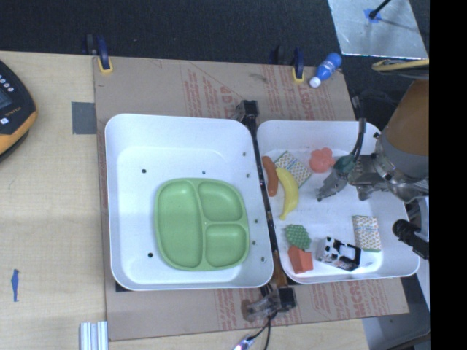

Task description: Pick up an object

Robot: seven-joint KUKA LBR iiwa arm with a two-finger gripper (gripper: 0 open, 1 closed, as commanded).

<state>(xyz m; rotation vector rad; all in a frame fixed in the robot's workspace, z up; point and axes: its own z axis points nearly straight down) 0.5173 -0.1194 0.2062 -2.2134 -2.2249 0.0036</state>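
we see the gripper (pixel 326 189) low over the right bin (pixel 379 270), its fingers spread open with nothing between them, just right of the banana (pixel 288 190) and below the pink toy (pixel 321 159). left of the banana lies a hot dog (pixel 271 175). the left bin (pixel 117 195) holds a green divided plate (pixel 201 223).

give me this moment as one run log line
arm: over right bin | gripper: above bare floor, holds nothing seen | nearest: pink object, banana | left bin: green plate
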